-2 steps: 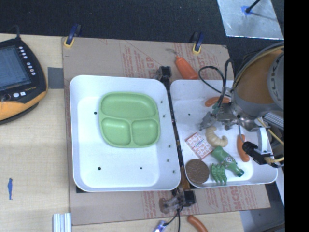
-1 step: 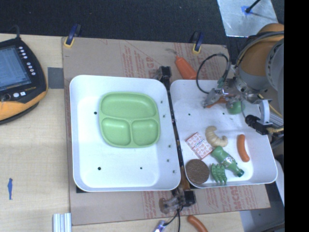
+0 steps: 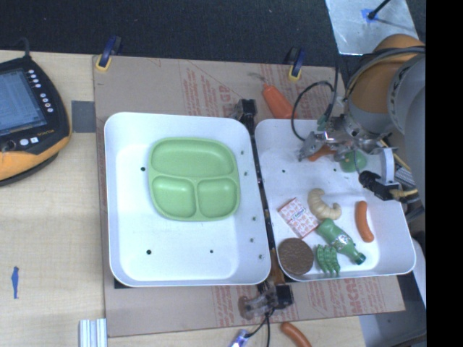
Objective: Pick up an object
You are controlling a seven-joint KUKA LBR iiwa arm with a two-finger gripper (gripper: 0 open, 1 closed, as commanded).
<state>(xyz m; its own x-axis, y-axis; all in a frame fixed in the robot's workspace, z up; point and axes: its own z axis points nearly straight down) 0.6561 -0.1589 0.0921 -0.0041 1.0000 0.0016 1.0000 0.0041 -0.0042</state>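
The right white bin holds several small objects: a red-and-white packet, a cream banana-shaped piece, an orange-red sausage, a green bottle, a brown round cookie and a green ridged piece. My gripper hangs over the far part of this bin, above and behind those objects. A green and orange thing sits close by the gripper's right side. Whether anything is between the fingers is hidden.
The left white bin holds a green divided plate. An orange carrot-like piece lies on the cardboard behind the bins. A teach pendant rests at the left. Another orange piece lies at the front edge.
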